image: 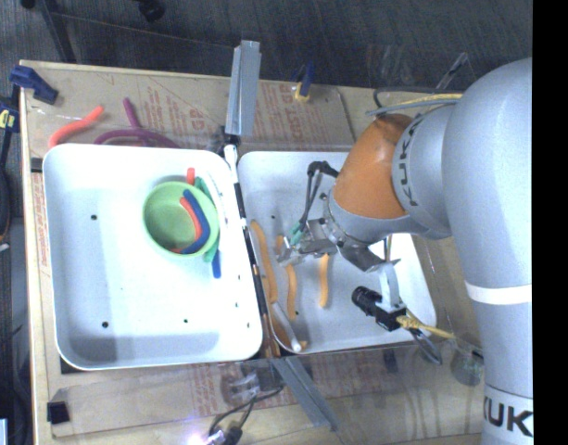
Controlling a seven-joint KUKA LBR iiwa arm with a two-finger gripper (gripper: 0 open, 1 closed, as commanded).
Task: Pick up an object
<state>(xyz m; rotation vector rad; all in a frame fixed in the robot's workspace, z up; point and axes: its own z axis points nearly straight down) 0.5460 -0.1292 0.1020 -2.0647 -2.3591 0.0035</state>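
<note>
My gripper [300, 242] is low over the left half of the right bin [418, 286], below the orange wrist band. Several thin orange sticks lie around it: one along the bin's left wall [259, 248], one just under the gripper [291, 281] and one to its right [322, 281]. A metal spoon [285, 328] rests near the bin's front left corner. In the left bin [89, 276] a green bowl [177, 219] holds red and blue curved pieces, and a small blue piece [216, 265] lies at its rim.
The grey arm covers the right side of the right bin. A black fitting [374, 308] hangs from the arm over that bin's front. A grey metal bar [243, 86] stands behind the gap between the bins. Orange and purple tubes [126, 135] lie behind the left bin.
</note>
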